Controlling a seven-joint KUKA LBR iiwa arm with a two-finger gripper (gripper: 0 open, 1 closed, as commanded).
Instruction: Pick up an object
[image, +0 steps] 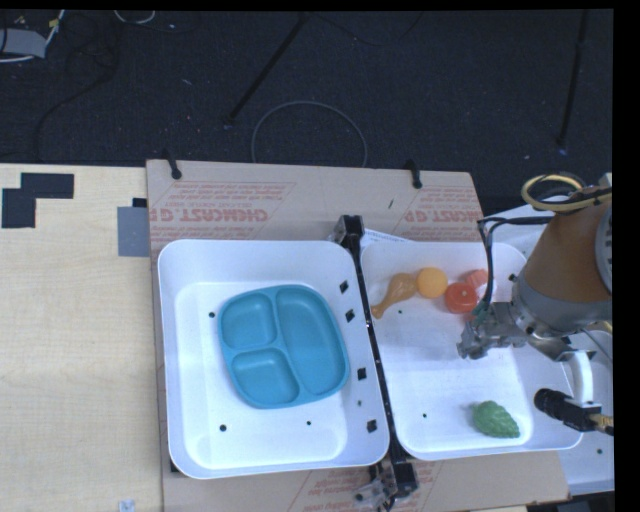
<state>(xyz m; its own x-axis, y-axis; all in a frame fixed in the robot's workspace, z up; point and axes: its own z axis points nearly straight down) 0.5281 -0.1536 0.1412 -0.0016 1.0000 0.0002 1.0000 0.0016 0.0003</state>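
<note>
your blue plate (283, 345) sits alone in the left bin (190, 300), out of play. in the right bin (440, 440), the orange toy (410, 288) and red ball (462, 296) lie just left of the gripper (480, 335), likely its target; green lump (496, 419) nearer. you cannot tell its grip.

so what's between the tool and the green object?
Nothing: bare white floor of the right bin separates the tool from the green object in the camera view.
</note>
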